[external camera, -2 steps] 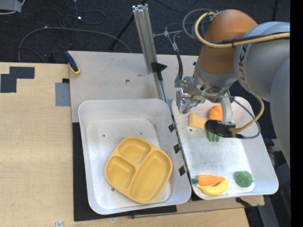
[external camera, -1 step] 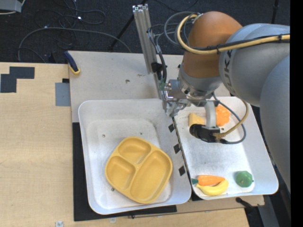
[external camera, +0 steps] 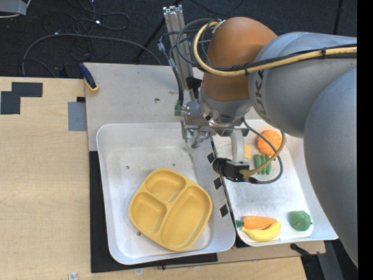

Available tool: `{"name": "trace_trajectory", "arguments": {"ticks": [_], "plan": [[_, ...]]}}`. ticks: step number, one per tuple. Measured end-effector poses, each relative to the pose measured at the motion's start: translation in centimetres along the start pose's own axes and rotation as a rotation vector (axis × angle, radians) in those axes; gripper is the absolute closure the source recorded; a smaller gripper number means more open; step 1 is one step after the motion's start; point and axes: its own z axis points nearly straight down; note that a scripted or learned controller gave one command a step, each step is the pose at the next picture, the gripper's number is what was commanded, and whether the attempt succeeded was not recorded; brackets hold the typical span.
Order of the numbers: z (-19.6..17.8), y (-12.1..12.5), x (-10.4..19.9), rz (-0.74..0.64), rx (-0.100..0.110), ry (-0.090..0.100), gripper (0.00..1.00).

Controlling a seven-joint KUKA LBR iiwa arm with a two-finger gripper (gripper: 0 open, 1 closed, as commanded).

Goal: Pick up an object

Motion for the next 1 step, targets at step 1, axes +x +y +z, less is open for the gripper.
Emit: {"name": "trace_trajectory", "arguments": {"ticks": [1], "plan": [[-0.01,0.03,-0.14,0.002,0.000,-0.001,0.00]]}}
